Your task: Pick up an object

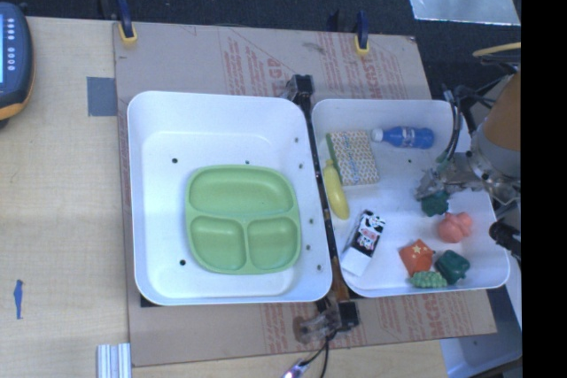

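The right bin (390, 281) holds several small items. My gripper (440, 184) reaches in from the right and sits low at the bin's right side, just above a small dark green object (434, 206). Whether it touches that object is unclear. A pink object (455, 227) lies just right of and below the green one. A blue bottle (404, 136) lies along the far wall. Near the left wall are a patterned sponge (354, 158) and a yellow banana (336, 192). A black-and-white carton (365, 240), a red-orange piece (416, 256) and a green block (454, 265) lie toward the front.
The left bin (159, 128) holds a green divided plate (242, 218). A small bumpy green piece (428, 281) rests at the right bin's front wall. Cables arc beside the arm (500, 133) at the right. A blue-and-yellow device (12, 57) sits on the bench's far left.
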Tool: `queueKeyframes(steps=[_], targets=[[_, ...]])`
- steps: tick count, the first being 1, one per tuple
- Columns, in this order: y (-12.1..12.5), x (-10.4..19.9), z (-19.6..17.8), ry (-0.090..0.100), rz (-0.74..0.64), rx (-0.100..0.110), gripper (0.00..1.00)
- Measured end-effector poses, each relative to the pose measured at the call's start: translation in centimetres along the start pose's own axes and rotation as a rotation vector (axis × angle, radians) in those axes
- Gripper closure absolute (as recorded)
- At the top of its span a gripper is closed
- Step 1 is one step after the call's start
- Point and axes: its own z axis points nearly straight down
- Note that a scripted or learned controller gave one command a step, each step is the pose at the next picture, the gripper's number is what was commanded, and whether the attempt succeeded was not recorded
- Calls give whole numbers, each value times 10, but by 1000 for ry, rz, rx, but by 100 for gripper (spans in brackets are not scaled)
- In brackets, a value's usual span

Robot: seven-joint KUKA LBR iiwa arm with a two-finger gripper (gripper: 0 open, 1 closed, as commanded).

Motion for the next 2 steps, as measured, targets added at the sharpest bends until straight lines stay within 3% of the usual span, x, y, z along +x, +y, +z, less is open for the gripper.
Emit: queueKeyframes(steps=[1,2], targets=[[-1,73,-129,2,-4,-13,100],[19,153,-141,1,-2,-4,100]])
